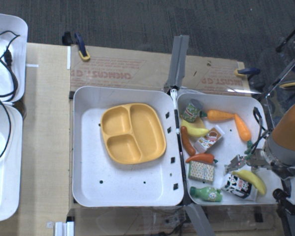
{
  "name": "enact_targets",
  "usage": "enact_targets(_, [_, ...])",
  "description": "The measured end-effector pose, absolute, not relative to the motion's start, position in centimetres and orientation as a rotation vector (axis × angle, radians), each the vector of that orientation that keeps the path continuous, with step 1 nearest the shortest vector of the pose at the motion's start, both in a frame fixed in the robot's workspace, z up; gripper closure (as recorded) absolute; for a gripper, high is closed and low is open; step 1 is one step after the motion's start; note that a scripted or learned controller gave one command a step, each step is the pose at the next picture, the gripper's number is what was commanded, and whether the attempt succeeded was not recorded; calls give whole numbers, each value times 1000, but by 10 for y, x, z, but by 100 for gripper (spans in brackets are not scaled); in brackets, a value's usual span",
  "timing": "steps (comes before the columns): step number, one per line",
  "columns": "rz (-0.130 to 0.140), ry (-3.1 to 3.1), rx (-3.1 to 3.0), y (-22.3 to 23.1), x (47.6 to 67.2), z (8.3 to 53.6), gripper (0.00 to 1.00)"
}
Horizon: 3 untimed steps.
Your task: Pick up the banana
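Observation:
Two bananas lie in the right bin [223, 101]. One banana [194, 129] rests near the bin's left wall, between a green can [191, 112] and a small juice box [208, 139]. The other banana [254, 181] lies at the front right, leaning on a black-and-white cow-print carton [238, 186]. My gripper [236, 163] hangs low over the bin just up and left of this second banana, close to its stem end. The arm's orange band [289, 129] rises to the right. Whether the gripper touches the banana is unclear.
The right bin also holds two carrots [220, 115] [242, 128], a red sausage [187, 141], a red pepper [200, 157], a patterned box [201, 171] and a green bottle [206, 194]. A yellow divided plate [133, 133] sits in the left bin [84, 176].

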<state>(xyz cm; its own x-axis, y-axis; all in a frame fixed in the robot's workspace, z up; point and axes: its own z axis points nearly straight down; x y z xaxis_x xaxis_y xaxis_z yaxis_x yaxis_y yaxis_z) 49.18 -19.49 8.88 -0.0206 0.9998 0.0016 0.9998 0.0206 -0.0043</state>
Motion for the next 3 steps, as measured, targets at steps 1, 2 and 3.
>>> enact_targets(1, [6,-2236,-2195,-195,492,95,100])
enact_targets(2, [6,-2235,-2195,-195,492,95,0])
enact_targets(3, [3,-2326,-2105,-194,521,88,0])
